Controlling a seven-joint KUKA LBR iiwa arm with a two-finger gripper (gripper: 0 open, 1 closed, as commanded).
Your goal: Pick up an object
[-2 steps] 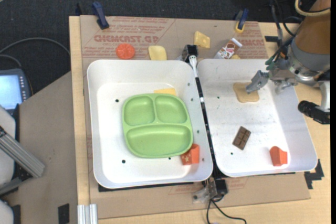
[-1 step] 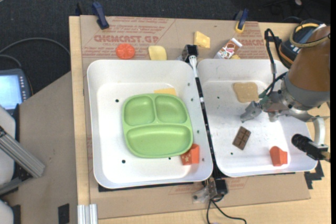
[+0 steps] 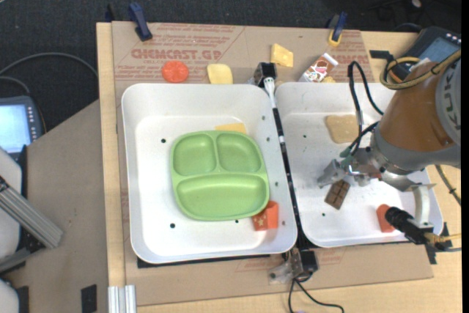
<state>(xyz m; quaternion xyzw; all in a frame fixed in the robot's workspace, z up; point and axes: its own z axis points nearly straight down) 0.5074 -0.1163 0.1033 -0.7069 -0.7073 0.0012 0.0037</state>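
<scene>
My gripper (image 3: 335, 168) hangs over the left half of the right bin (image 3: 315, 223), its grey fingers (image 3: 327, 174) spread open with nothing between them. A small brown block (image 3: 337, 194) lies on the bin floor just below the lower finger, close to it or touching it. A flat tan piece (image 3: 341, 127) rests further back in the same bin. An orange object (image 3: 385, 219) sits near the bin's front right, partly behind the arm's black fitting. The grey arm with its orange band (image 3: 410, 117) covers the bin's right side.
The left bin (image 3: 143, 157) holds a green divided plate (image 3: 218, 176), a yellow piece (image 3: 231, 128) behind it and an orange-red block (image 3: 267, 216) at its front right. Small items lie on the cardboard behind the bins: an orange disc (image 3: 175, 71), yellow pieces (image 3: 220, 74), a wrapper (image 3: 319, 70).
</scene>
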